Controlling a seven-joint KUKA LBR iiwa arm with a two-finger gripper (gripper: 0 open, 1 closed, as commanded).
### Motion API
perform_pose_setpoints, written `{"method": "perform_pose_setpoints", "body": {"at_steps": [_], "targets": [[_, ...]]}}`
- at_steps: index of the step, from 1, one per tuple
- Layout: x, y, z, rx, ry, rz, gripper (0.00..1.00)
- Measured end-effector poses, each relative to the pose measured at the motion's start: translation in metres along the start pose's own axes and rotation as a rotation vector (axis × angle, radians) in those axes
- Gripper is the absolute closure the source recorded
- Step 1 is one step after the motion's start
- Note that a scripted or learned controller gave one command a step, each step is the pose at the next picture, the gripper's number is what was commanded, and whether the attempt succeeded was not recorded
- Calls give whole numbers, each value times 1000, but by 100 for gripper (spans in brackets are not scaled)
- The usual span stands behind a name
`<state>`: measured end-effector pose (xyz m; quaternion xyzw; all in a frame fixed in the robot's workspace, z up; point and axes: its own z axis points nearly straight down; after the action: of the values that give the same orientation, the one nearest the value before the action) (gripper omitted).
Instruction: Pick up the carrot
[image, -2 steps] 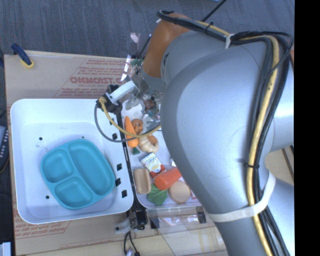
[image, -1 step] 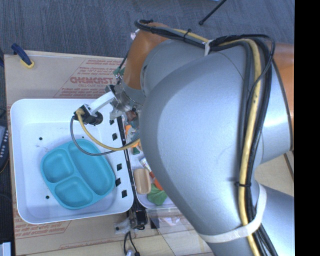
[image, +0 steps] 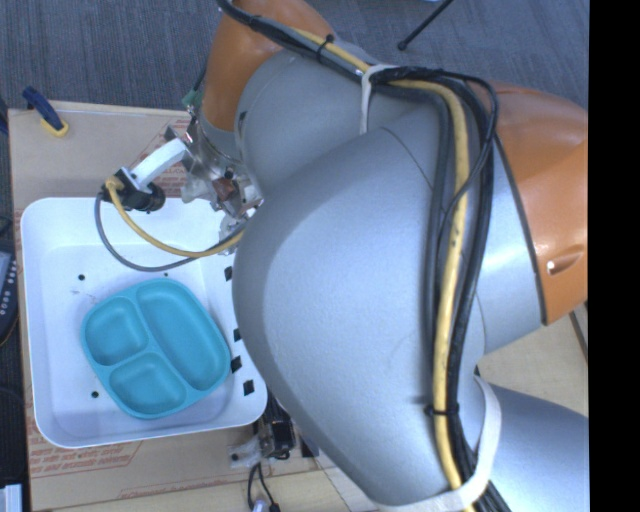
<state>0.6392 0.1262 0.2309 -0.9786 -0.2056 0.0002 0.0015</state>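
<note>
My grey arm with its orange band takes up the right and middle of the camera view and hides the right bin. The gripper is at the end of the wrist, over the far right corner of the left white bin. A white connector and a looped yellow and black cable hang from the wrist over the bin's floor.
A blue three-compartment plate lies in the near half of the left bin, with nothing in its compartments. A blue clamp sits at the bench's far left corner. The bin's far left floor is bare white.
</note>
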Motion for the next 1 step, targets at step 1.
{"method": "perform_pose_setpoints", "body": {"at_steps": [1], "targets": [[-16, 24, 76, -1, -11, 171, 0]]}}
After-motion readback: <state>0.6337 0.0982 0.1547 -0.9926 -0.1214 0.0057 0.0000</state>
